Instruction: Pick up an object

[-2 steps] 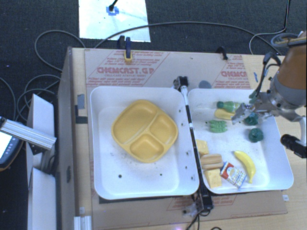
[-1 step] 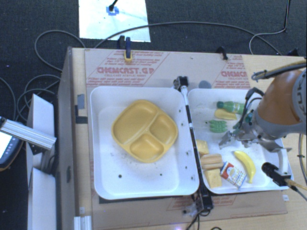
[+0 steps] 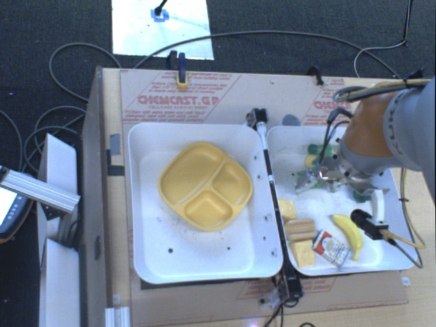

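Note:
My gripper [image 3: 317,177] is down inside the right bin [image 3: 392,268], near its middle, on the grey arm [image 3: 402,131] that comes in from the right. A small green item [image 3: 314,148] and a small yellow item [image 3: 310,161] lie just behind the gripper, close to it. A banana [image 3: 347,234] lies in front of the gripper, apart from it. Beside the banana sit a red and white packet [image 3: 332,246], a tan bread roll [image 3: 300,229] and two yellow blocks [image 3: 288,210] [image 3: 302,253]. Nothing shows between the gripper's tips.
The left bin [image 3: 153,251] bears a yellow divided plate [image 3: 206,184]. A black-topped rim [image 3: 270,182] divides the two bins. Another green piece [image 3: 361,196] peeks out under the wrist. Cables run over the dark floor behind the bench.

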Robot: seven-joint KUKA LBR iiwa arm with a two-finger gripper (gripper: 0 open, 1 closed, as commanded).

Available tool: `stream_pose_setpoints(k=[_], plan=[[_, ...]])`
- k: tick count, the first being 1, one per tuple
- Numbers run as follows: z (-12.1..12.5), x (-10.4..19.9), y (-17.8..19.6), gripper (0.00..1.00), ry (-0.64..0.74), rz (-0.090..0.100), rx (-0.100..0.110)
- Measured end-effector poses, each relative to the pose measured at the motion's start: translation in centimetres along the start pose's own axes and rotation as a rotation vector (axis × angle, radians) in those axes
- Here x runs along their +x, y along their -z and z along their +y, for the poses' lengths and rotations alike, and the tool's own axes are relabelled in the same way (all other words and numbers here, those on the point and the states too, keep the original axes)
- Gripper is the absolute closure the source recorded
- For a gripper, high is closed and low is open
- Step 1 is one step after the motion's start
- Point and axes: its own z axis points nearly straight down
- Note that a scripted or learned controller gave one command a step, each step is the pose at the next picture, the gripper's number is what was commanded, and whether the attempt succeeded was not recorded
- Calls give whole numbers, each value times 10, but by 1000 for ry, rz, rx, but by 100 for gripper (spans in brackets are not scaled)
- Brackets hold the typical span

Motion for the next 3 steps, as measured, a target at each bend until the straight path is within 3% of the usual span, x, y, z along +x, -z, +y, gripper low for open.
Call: stream_pose_setpoints(k=[1,2,3], plan=[[47,4,-2,0,-5,2,17],[37,12,0,0,-2,0,0],[26,13,0,0,-2,0,1]])
